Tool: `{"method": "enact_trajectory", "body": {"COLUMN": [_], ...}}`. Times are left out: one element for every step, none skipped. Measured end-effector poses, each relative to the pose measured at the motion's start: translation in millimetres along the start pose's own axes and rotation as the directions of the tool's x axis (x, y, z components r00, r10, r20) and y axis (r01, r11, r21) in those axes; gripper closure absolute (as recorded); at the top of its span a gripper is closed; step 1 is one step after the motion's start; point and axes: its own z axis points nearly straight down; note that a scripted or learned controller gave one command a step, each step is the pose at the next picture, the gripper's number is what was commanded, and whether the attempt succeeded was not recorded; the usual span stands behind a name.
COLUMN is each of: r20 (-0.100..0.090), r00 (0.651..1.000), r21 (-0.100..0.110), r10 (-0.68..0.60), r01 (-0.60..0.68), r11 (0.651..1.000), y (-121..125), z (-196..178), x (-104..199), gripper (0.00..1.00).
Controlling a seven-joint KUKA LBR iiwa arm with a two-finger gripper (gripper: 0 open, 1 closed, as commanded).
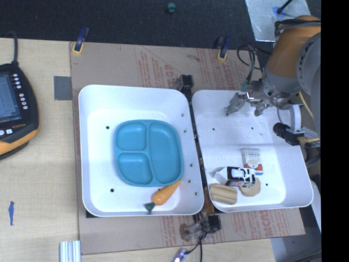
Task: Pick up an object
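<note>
My gripper [246, 106] hangs over the far part of the right bin [218, 100], its two fingers spread open with nothing between them. Near the front of that bin lie a small white and orange packet [252, 159], a black and white item [241, 174], a tan wooden block [223, 194] and a round tan piece [251, 189]. All of these sit well in front of the gripper. In the left bin [90, 146] rests a blue divided plate [148, 152], with an orange toy carrot [165, 194] at its front edge.
A black and orange teach pendant [13, 108] lies on the bench at far left. Clamps [79, 40] hold the cardboard sheet under the bins at the back. The arm's grey body and orange band [292, 48] fill the right rear corner.
</note>
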Motion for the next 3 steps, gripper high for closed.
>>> {"method": "enact_trajectory", "body": {"r20": [0.001,0.000,0.002], "r00": [1.000,1.000,1.000], "r21": [0.004,0.001,-0.003], "r10": [-0.001,0.001,-0.002], "r01": [0.001,-0.001,0.002], "r11": [1.000,1.000,1.000], "y": [-59,-143,-101], "z": [36,-23,32], "x": [-27,-64,-64], "gripper": [0.00,0.00,0.00]}}
